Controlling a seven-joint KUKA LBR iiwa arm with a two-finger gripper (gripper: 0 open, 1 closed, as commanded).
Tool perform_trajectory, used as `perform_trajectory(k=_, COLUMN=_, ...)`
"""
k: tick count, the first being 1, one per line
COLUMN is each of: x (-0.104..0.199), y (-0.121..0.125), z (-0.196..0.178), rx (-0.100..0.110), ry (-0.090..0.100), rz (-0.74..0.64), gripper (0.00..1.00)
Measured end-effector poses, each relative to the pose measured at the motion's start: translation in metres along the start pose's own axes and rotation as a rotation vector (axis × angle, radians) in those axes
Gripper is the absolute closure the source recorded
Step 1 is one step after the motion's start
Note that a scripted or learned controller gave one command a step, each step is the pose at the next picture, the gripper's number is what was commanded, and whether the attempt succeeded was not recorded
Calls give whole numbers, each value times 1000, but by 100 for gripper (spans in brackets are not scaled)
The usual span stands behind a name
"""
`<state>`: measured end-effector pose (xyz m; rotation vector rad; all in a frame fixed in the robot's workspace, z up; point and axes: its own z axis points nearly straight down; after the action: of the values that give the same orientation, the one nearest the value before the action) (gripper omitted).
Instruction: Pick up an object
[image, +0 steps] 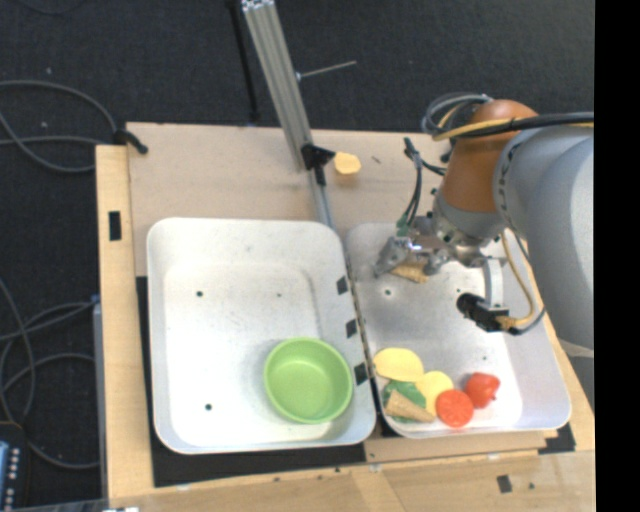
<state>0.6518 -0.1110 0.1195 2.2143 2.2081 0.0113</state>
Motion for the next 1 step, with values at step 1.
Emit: perform_trajectory(k=1, x=-1, y=1, z=-10, rx=-1, ry=2, rz=3, gripper=100)
